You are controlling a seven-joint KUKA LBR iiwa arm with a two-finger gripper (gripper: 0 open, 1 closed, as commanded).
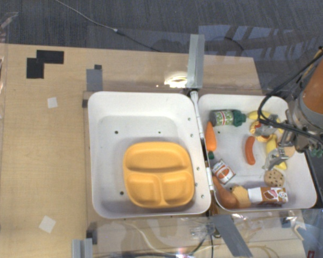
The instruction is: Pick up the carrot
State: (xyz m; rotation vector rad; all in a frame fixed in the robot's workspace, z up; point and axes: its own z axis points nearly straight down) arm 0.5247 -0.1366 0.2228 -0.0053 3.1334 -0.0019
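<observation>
Wooden bench, gripper (276, 160) over right bin (296, 200), grip unclear, carrot (210, 136) apart.

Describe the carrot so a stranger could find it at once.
Find the right bin. The carrot lies along its left wall, below the green bottle. It is plain orange and tapered, unlike the redder sausage farther right.

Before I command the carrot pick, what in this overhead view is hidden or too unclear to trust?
- Gripper: too small and cluttered in the camera view to tell its state.
- Yellow items beneath the arm: partly covered by cables and wrist, identity unclear.
- Carrot: lies against the right bin's left wall; clearance there can't be judged.
- Bottle label: too small to read.
</observation>
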